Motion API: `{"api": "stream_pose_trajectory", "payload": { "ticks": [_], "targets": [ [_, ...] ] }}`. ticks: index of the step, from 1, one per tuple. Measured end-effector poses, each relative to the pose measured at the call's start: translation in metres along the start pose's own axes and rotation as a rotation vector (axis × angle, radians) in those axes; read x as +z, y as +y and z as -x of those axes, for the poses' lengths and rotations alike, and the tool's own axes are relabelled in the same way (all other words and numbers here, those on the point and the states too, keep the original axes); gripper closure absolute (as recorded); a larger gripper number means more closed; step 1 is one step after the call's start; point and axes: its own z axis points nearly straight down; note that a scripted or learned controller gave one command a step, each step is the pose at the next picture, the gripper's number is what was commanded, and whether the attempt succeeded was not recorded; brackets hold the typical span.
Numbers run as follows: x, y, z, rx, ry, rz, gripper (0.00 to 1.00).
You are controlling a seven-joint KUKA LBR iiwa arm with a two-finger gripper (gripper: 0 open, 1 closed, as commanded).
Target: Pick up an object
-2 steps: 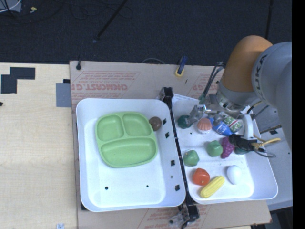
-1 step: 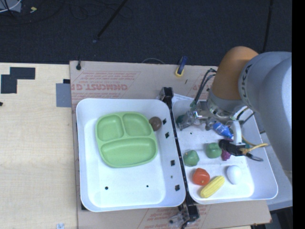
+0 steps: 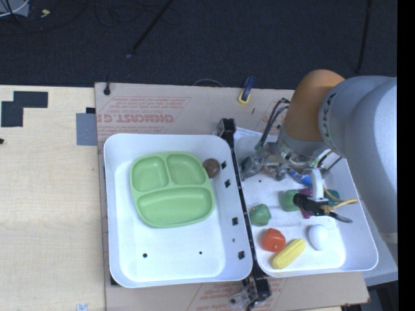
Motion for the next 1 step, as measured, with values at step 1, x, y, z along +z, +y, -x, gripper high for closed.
{"api": "stream_pose_trajectory", "payload": {
  "ticks": [1],
  "targets": [
    [-0.0104, -0.0004, 0.0003, 0.002, 0.001, -0.003, 1.0]
  ]
}}
